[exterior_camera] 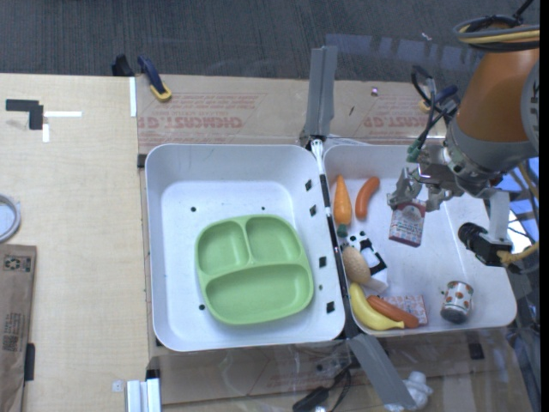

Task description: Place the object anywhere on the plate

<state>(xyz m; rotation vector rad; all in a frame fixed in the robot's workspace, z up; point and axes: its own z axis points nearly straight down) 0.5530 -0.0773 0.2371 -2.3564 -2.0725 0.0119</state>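
The arm (497, 84) runs off the right edge, and its wrist hides the gripper's (418, 197) upper part. The packet (407, 225) hangs right under the fingertips (its print too small to read). The banana (367, 309) lies partly under a carrot (393, 310). A tape roll (7, 219) is cut by the left edge.

plate (254, 269) green | bins (171, 256) white | banana (367, 310) yellow | packet (407, 226) red-white, perhaps printed
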